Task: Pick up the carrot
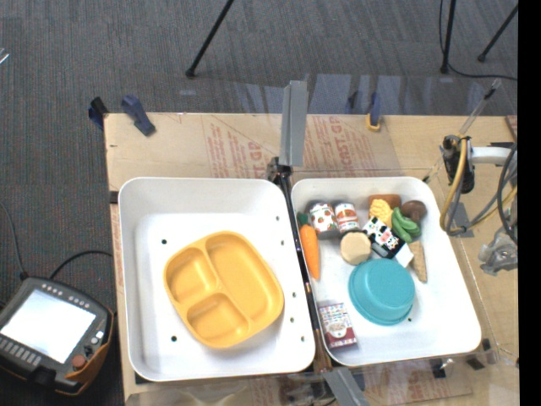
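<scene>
You have two shallow white plastic bins side by side on the tabletop (203, 146). The left bin (144, 218) carries a yellow three-compartment plate (222, 288). In the right bin (461, 307), a teal round bowl (382, 291) sits toward 6 o'clock. Your slim orange carrot (311, 250) lies lengthwise against that bin's 9 o'clock wall, well apart from the bowl.

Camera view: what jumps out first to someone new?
The yellow divided plate sits alone in the left bin, the boldest shape in view. The right bin is crowded: a teal bowl near its middle, small cans and toy foods behind it. The orange carrot lies along that bin's left wall, next to the divider.
</scene>
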Controlling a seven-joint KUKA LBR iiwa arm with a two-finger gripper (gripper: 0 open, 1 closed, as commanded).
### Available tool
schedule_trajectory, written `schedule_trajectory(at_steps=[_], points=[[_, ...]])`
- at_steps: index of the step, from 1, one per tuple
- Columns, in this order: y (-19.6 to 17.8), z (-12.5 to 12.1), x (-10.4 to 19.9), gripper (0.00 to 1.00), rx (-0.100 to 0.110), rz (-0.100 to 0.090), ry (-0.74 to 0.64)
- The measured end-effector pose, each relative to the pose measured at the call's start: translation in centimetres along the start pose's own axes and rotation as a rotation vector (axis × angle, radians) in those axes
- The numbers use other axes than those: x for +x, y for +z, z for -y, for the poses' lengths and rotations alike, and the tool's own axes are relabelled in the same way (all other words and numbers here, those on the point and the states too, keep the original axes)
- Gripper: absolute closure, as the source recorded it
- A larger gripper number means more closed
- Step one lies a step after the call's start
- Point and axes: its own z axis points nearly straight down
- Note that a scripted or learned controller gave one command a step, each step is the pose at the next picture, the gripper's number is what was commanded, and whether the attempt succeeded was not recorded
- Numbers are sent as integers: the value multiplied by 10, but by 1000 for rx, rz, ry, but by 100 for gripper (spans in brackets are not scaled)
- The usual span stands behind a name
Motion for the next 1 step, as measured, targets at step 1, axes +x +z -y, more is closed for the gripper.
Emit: schedule_trajectory(at_steps=[1], points=[[84,-8,3,100,3,12,-123]])
